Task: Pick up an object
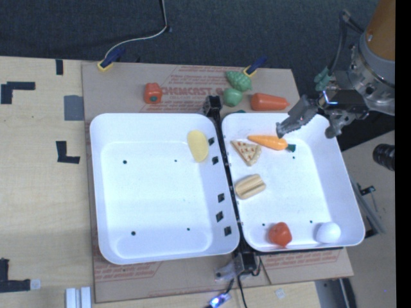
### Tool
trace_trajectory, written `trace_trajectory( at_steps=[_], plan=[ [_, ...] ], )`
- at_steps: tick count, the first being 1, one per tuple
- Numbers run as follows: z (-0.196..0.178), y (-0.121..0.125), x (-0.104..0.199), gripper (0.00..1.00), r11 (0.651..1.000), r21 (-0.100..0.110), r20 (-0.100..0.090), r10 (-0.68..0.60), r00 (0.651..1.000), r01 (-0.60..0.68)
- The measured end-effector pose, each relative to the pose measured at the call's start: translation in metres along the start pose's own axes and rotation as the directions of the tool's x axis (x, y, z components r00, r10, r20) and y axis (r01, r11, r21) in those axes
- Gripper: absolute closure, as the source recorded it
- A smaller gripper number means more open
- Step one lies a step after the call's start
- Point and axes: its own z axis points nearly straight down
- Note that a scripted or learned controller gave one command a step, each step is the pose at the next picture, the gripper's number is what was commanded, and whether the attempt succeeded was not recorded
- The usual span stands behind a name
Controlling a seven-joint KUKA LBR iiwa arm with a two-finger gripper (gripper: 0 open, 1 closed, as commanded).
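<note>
here the end effector [313, 124] hangs beside the carrot [268, 142].

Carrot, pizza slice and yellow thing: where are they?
carrot [266, 142], camera view, middle of its orange body
pizza slice [246, 151], camera view, centre of the wedge
yellow thing [198, 145], camera view, middle of it

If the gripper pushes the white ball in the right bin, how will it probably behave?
The white ball looks round and smooth, so it would probably roll away and may slip from the fingers. It lies in the right bin's near corner, so the walls might stop it.
</note>
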Motion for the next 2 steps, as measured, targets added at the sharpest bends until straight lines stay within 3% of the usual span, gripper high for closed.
trace_trajectory(
  at_steps=[1,2],
  plan=[
    [0.258,0.036,0.036,0.00,1.000,0.008,0.001,0.005,1.000,-0.005],
    [0.204,0.016,0.105,0.00,1.000,-0.009,-0.002,-0.002,1.000,0.002]
  ],
)
